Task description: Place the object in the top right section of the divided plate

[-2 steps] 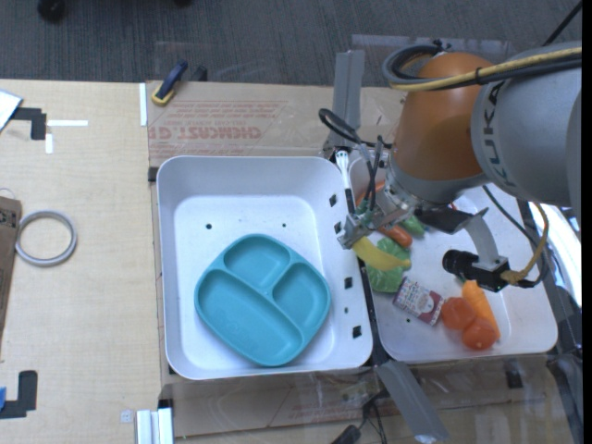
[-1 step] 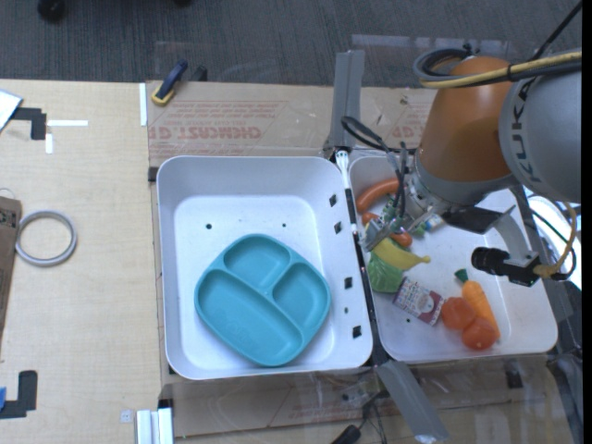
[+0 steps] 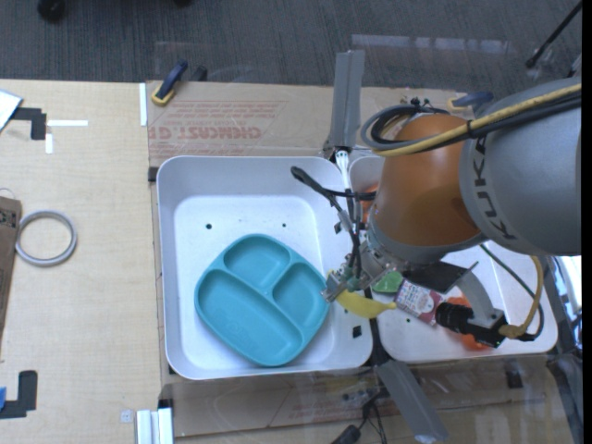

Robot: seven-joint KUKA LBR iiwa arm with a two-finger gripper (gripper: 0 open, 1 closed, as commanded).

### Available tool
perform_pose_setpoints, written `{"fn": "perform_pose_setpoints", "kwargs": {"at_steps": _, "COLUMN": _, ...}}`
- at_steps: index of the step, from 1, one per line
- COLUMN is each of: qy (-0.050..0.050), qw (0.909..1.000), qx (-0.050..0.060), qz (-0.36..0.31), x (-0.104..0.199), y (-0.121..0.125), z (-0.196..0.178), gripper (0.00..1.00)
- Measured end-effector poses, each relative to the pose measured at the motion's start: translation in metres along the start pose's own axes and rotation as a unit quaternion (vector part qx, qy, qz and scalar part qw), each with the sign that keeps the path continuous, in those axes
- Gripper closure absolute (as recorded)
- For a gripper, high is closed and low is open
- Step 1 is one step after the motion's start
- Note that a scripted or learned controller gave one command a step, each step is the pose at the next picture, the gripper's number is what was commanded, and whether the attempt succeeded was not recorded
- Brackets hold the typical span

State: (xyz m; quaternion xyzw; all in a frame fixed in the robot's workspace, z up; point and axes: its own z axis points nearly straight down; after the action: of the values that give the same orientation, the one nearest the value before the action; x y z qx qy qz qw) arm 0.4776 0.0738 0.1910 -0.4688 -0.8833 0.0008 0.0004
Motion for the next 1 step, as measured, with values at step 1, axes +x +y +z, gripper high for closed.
{"fn": "perform_pose_setpoints", "kwargs": {"at_steps": 1, "qy": -0.001, "qw": 0.9865, "qx": -0.001, "qz": -0.163, "x": 0.0579, "y": 0.0399, "z": -0.0369, "gripper": 1.00}}
